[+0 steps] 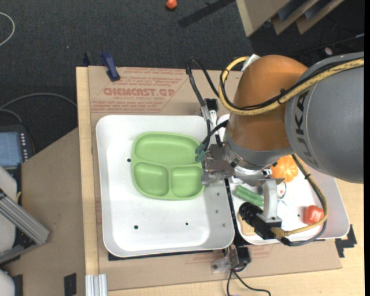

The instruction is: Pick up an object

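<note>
A light green divided plate (165, 165) lies in the left white bin (118, 202), towards its upper middle. My gripper (212, 166) hangs at the plate's right edge, over the wall between the two bins. The wrist and the orange band cover most of it. In the right bin (334, 203) an orange object (285, 169) peeks out from under the arm. A green stick-like object (250, 194) lies below it, and a small red object (313, 214) sits near the right rim. Nothing visibly held shows at the gripper.
Both bins rest on a brown cardboard sheet (144, 89) with red print. A blue clip (110, 65) sits at the sheet's top left. The arm hides much of the right bin. A small orange item (171, 4) lies on the dark floor beyond.
</note>
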Action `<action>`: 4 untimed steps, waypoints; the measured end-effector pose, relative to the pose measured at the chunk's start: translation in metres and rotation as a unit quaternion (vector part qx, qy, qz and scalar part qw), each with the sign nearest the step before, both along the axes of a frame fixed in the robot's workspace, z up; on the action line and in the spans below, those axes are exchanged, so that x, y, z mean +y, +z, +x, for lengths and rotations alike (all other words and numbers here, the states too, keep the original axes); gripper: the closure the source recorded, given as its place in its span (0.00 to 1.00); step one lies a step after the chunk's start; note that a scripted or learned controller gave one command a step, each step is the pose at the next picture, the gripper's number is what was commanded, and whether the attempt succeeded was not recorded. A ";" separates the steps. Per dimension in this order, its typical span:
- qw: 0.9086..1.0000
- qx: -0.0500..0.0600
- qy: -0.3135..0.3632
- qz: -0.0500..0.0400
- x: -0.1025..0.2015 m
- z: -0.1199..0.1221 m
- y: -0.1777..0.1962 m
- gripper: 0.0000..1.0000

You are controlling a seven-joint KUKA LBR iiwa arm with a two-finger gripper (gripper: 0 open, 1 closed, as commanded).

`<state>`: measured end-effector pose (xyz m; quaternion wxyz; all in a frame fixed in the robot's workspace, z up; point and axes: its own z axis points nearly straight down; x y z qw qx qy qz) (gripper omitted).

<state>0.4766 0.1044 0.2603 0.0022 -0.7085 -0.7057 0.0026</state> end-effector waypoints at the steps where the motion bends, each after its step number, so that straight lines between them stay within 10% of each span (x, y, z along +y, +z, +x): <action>1: 1.000 0.002 -0.001 -0.001 -0.038 0.001 -0.074 1.00; 2: 1.000 -0.008 0.007 0.003 0.059 0.003 0.020 1.00; 3: 1.000 -0.007 0.000 0.001 0.017 0.004 0.066 1.00; 4: 1.000 0.002 0.002 -0.001 0.029 0.001 -0.012 1.00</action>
